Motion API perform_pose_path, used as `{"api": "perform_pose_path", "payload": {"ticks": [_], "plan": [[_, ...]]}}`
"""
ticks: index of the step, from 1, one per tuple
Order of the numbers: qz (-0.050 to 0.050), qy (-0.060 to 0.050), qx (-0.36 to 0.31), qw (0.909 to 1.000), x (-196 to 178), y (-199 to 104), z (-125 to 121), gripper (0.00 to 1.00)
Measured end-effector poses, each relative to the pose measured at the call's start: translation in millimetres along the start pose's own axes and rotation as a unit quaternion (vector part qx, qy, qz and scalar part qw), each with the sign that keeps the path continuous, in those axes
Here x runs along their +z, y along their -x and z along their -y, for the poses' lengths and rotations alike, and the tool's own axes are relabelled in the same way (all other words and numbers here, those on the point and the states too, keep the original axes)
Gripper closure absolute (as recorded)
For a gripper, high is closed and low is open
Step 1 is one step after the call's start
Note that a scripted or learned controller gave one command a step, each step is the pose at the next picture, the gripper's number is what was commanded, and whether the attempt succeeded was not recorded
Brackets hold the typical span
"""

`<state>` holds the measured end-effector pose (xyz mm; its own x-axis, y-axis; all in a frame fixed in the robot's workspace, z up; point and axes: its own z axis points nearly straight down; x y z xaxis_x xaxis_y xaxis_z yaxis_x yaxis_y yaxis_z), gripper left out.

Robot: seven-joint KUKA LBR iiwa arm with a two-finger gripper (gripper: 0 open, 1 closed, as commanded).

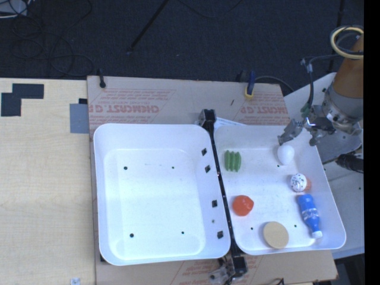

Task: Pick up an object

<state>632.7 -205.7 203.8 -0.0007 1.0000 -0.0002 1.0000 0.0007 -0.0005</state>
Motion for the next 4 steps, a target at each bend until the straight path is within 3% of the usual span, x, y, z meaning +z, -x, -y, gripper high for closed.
{"api": "perform_pose_path", "payload": {"ticks": [1,2,3,4], "plan": [[-0.003,-0.008,0.001,1.0000,113,-34,45,0.00],[-0.007,0.005,-0.005,0.9999,114,-12,96,0.00],[-0.001,0.004,-0.003,1.0000,115,-42,-14,0.00],[-0.004,-0.001,-0.002,1.0000,115,-4,50,0.00]]}}
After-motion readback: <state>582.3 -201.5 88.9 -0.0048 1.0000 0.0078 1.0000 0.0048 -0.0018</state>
